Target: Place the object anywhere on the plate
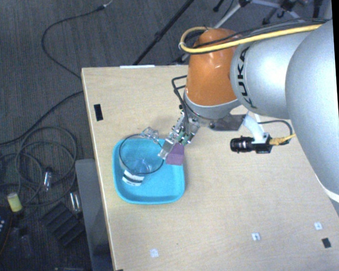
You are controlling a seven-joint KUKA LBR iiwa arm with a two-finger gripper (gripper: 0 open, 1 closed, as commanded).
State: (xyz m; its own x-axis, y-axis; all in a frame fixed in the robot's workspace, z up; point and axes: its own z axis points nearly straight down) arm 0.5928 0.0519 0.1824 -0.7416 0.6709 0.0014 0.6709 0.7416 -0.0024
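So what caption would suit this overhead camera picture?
Robot arm's gripper with a purple block at its tip over a blue plate carrying a clear glass.

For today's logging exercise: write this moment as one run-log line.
arm: over plate edge | gripper: at purple object | blue plate: holds clear cup

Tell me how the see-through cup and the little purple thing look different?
The cup is clear and bigger; the purple block is solid-coloured and small. The cup lies tipped on the blue plate; the purple block sits at the tip of the claw, over the plate's edge. Both are over the same plate.
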